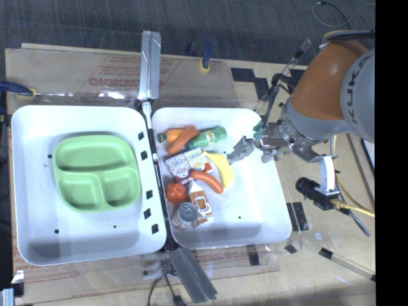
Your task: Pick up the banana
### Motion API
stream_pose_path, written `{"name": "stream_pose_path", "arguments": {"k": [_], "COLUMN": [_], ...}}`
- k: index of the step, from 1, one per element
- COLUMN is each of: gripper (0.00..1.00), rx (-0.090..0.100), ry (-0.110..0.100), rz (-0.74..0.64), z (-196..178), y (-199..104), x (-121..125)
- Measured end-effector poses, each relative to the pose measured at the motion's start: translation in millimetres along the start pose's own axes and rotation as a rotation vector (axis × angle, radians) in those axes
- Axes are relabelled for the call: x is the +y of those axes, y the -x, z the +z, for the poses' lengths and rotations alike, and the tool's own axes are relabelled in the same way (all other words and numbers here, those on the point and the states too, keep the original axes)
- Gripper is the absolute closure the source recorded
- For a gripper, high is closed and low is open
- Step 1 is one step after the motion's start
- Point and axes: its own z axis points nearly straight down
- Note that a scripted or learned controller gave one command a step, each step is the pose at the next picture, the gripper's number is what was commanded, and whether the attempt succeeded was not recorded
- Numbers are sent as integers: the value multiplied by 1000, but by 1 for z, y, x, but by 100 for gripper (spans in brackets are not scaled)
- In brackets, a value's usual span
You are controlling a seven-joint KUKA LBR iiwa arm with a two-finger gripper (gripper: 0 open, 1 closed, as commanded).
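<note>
My hand hangs over the right bin, in its upper right part, and it points to the left toward the pile of food. I cannot tell from this view how my hand is set, because it is small and grey against the white bin; I see nothing held in it.

The banana is the landmark for all the rest. It lies just beside my hand, to the left and a little lower in the view, near but apart from it. Its long axis runs at a slant, from upper left to lower right, so it lies almost across the direction in which my hand points.

Touching the banana on its lower left side is a red sausage, which lies nearly parallel to it. Above the banana there is a green bottle, and further left of that a carrot. Left of the banana lies a white packet.

I judge that the coming move is short: down and slightly left, with care not to take the sausage together.
</note>
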Motion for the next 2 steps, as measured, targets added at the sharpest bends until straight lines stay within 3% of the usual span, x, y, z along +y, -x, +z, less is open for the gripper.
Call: {"name": "stream_pose_path", "arguments": {"k": [1, 2], "gripper": [0, 100], "rx": [-2, -2], "ry": [2, 2], "rz": [-124, -128], "z": [66, 55], "y": [29, 29], "x": [59, 59]}}
